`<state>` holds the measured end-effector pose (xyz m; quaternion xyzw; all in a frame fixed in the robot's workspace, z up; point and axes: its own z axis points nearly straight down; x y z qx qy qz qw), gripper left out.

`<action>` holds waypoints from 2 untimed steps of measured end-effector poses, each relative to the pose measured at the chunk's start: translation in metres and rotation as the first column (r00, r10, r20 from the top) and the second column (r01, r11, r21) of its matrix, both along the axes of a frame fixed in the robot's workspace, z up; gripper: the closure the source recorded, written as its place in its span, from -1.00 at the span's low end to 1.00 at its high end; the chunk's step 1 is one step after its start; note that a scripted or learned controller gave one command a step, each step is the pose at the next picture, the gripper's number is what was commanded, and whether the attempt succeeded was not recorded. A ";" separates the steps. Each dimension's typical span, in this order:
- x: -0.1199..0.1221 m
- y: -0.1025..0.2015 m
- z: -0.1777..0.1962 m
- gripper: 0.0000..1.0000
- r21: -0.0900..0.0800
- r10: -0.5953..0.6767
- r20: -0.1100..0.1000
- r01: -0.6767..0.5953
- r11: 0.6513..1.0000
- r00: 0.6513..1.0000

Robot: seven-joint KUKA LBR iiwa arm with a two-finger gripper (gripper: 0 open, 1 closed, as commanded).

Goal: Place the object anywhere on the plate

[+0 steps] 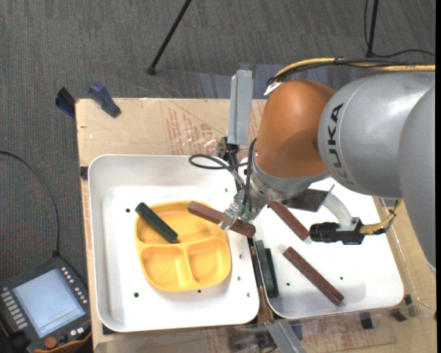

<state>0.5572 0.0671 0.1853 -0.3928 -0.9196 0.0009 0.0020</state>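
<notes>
A yellow divided plate (182, 262) lies in the left bin (110, 271). Across the plate's upper left compartment rests a dark green stick (156, 223). My gripper (234, 214) hangs over the plate's upper right edge, near the wall between the bins. It is shut on a brown stick (207, 213), which lies level and slanted. The stick's left end is over the plate and its right end points toward the right bin.
The right bin (367, 285) holds two brown sticks (289, 220) (313, 275) and a dark green stick (269, 269) by its left wall. The big grey and orange arm overhangs the right bin. A teach pendant (40, 304) lies on the floor at the lower left.
</notes>
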 end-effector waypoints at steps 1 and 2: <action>0.010 0.030 0.000 1.00 0.000 0.083 0.001 -0.083 0.997 0.997; 0.010 0.030 0.000 -1.00 0.000 0.082 0.002 -0.082 0.997 0.997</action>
